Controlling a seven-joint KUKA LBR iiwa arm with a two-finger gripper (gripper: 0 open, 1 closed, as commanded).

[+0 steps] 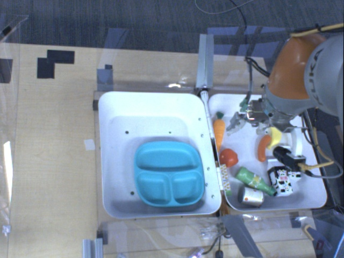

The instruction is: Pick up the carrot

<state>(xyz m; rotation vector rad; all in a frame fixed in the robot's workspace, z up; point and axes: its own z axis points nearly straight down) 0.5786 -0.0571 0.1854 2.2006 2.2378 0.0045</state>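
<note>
The jaws [240, 117] hang over the far part of the right bin [317, 198], pointing left toward the divider; whether they are open or closed cannot be told from this slanted look, and nothing can be seen between them. Just to their left, close but apart, the carrot [219, 133] lies in the right bin beside the inner wall, orange with a pale tip at its far end, stretched from far to near. Near the carrot's lower end sits a red tomato [228, 157]. Farther right, under the wrist, a yellow piece [275, 137] lies against a small orange item [262, 148]. Toward the near side of the same bin rest a green bottle [254, 179], lying tilted, a metal can [251, 196] on its side just beside the bottle, and a white and black patterned object [282, 180] to the right of them. The arm [301, 69], grey with an orange band, comes in from the right and far side. In the left bin [115, 144] a blue divided plate [169, 172] lies toward the near right part. Both bins stand side by side on the pale wooden desk [48, 171].
</note>
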